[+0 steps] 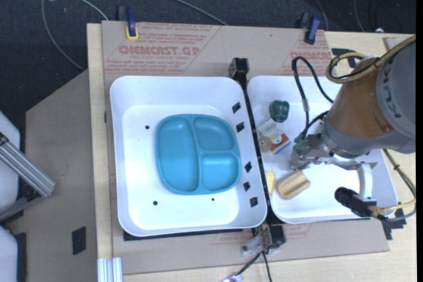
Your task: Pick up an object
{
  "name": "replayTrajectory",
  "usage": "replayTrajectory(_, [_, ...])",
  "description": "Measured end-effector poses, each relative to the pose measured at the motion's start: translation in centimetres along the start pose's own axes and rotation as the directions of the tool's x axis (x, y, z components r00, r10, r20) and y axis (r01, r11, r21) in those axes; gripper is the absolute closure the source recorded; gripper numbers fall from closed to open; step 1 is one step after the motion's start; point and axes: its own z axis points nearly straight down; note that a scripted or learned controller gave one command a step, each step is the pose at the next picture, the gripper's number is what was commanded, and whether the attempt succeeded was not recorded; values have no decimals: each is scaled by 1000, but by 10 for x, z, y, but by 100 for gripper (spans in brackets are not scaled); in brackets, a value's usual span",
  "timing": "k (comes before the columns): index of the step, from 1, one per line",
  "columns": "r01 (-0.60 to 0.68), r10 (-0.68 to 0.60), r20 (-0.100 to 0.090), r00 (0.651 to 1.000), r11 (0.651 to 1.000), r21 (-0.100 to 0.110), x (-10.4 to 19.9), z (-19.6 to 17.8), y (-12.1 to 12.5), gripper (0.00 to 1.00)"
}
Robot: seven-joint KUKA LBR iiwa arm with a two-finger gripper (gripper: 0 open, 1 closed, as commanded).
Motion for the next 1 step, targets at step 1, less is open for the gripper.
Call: replayTrajectory(1, [2, -2, 2, 1000, 1000, -5, 5, -45, -2, 100])
